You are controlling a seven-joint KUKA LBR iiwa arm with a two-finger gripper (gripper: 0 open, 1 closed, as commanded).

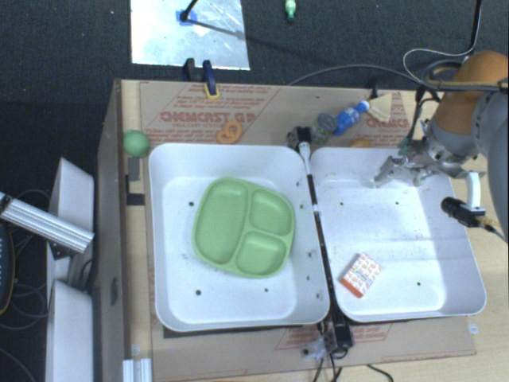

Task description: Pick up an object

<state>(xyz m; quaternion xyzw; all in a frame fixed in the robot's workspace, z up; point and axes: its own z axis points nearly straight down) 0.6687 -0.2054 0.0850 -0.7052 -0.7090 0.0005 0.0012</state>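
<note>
Small box [361, 274] well below pincer [404, 171]

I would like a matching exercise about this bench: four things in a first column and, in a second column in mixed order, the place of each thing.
Things
1. green plastic plate with three compartments
2. small orange and white box
3. green ball
4. two-finger gripper

Places
A. on the bench, beside the left bin's far left corner
B. over the far part of the right white bin
C. in the left white bin
D. in the near left part of the right bin

Pairs: 1-C, 2-D, 3-A, 4-B
</note>
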